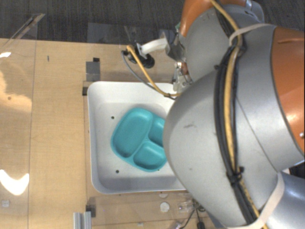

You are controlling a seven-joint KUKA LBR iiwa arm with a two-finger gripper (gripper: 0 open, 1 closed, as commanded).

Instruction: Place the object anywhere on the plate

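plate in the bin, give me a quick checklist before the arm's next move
1. Plate located: ok. The teal plate lies flat in the white bin.
2. Plate compartments free: ok for the visible part; its right edge is hidden behind the arm.
3. Object to place located: cannot tell; none is visible in the camera view.
4. Gripper state: cannot tell; the arm's bulk blocks it.
5. Object held: cannot tell, so do not assume a grasp.
6. Yellow cable away from the plate: ok; it runs above the bin's far rim.
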